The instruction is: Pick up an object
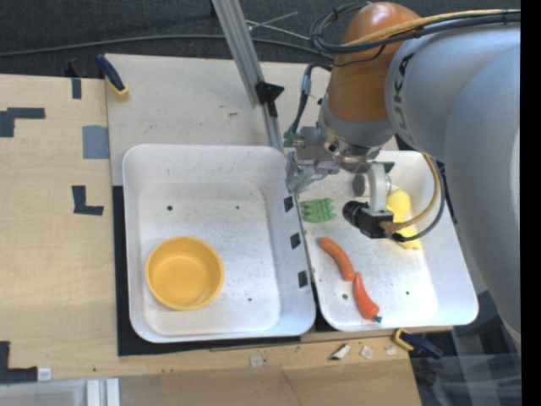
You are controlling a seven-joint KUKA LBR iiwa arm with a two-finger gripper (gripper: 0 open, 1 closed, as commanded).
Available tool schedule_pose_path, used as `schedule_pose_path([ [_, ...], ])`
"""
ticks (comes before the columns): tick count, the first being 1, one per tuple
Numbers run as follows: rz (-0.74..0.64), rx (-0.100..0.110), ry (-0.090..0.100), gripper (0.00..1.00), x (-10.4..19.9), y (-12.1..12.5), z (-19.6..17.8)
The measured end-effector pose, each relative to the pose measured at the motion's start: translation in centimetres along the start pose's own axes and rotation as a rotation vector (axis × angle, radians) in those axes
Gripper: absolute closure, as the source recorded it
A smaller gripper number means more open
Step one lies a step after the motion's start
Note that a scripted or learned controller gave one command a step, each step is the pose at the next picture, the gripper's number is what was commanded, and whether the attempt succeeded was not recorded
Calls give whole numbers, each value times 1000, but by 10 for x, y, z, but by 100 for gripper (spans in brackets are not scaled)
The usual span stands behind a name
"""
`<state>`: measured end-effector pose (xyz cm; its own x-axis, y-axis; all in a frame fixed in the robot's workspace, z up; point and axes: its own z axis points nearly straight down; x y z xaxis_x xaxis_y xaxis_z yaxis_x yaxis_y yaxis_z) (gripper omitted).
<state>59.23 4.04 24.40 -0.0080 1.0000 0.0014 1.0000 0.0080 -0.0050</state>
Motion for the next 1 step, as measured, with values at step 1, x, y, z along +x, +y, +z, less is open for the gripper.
schedule_pose_path([
  [1,0,1,0,100,60,17,0],
])
